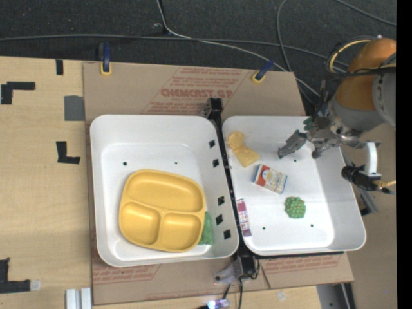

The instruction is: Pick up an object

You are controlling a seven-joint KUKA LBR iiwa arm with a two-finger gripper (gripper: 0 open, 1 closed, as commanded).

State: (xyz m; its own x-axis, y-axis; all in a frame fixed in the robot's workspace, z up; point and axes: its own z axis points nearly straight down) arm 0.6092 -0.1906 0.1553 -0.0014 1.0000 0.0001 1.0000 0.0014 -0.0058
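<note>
On the tabletop (38,172) two white bins are set side by side on a cardboard sheet (193,89), clamped at its far edge, probably to keep it from sliding. The left bin (103,134) is taken up by a yellow tray (161,210) with three compartments, laid flat; a green thing (207,230) is wedged between the tray and the bin's right wall, mostly hidden. In the right bin (341,237) the smaller things are scattered apart, which leaves room for a grasp from above: a yellow lump (241,150) near the far left corner, a small red and white packet (270,178) just right of it, a pink strip (243,214) lying against the left wall, and a green ball (295,207) nearer the front. No one thing is named by the task, so any of these may serve. The gripper (302,145) is seen above the far right part of this bin, its fingers spread open with nothing between them, well apart from the packet. The grasp is judged not yet begun.
</note>
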